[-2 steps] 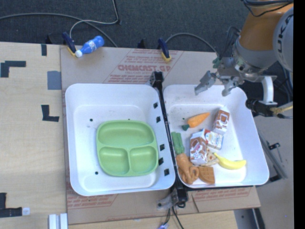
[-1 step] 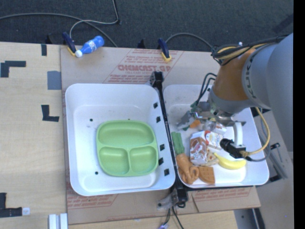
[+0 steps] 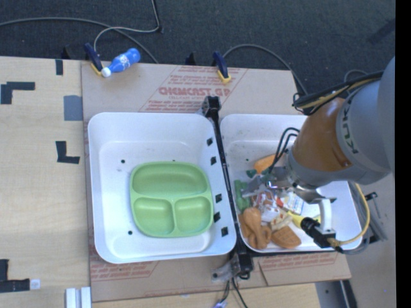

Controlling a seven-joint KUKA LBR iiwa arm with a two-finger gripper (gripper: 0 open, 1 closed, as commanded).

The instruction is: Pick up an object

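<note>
Hovering low over right-bin clutter (image 3: 270,213), end effector (image 3: 277,194), finger spread impossible to tell.

Bench (image 3: 38,172) bears cardboard sheet (image 3: 186,92) and two white bins (image 3: 103,191).

The robot's arm (image 3: 376,117) is a thick, rounded body of smooth grey casing with part of a dark "KUKA" marking printed down its side. Above the wrist runs a broad, glossy orange band (image 3: 321,140), and thin black cables (image 3: 321,97) loop along its upper edge. Below it sits a grey collar, then the metal gripper (image 3: 273,188).
</note>
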